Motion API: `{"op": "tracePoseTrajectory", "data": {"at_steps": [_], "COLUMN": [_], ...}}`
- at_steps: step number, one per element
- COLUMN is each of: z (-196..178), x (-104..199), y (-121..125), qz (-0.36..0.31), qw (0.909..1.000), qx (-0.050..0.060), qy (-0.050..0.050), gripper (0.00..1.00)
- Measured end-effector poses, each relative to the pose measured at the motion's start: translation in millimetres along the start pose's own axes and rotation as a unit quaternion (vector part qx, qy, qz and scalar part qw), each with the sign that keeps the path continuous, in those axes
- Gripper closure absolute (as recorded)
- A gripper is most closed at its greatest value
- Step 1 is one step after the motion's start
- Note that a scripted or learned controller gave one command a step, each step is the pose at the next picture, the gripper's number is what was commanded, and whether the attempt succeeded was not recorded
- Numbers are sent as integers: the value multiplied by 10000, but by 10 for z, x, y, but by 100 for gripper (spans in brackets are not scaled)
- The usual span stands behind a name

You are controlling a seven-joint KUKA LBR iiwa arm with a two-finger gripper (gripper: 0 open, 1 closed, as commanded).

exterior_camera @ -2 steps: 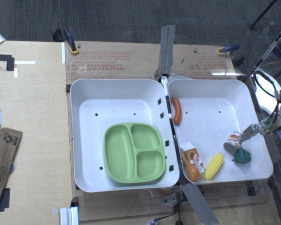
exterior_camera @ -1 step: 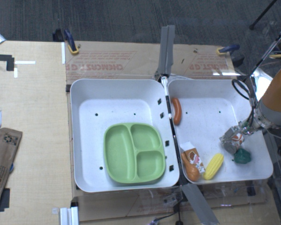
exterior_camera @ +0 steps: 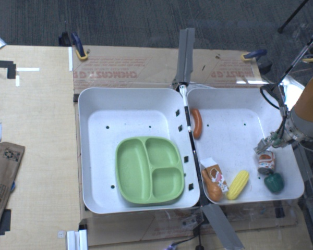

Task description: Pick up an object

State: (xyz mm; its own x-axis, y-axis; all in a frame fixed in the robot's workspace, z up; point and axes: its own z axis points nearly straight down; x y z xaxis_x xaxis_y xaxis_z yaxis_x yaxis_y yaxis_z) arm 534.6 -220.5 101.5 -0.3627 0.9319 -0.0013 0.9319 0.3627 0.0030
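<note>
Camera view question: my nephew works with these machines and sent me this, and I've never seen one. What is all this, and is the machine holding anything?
One camera looks down at a slant on a bench with two shallow white bins. The left bin holds a green divided plate. The right bin holds toy food: a hot dog, a carrot, a small packet lying on it, a corn cob, a small can and a dark green pepper. The robot arm reaches in from the right; its gripper sits just above the can. I cannot tell whether it is holding anything.
</note>
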Motion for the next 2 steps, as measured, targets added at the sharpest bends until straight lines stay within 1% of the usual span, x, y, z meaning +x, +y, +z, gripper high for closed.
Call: {"op": "tracePoseTrajectory", "data": {"at_steps": [1, 2], "z": [96, 98], "x": [210, 605], "y": [-483, 74], "qz": [-1559, -1734], "qw": [9878, 9848], "qx": [10, 7], "qy": [7, 2], "gripper": [100, 100]}}
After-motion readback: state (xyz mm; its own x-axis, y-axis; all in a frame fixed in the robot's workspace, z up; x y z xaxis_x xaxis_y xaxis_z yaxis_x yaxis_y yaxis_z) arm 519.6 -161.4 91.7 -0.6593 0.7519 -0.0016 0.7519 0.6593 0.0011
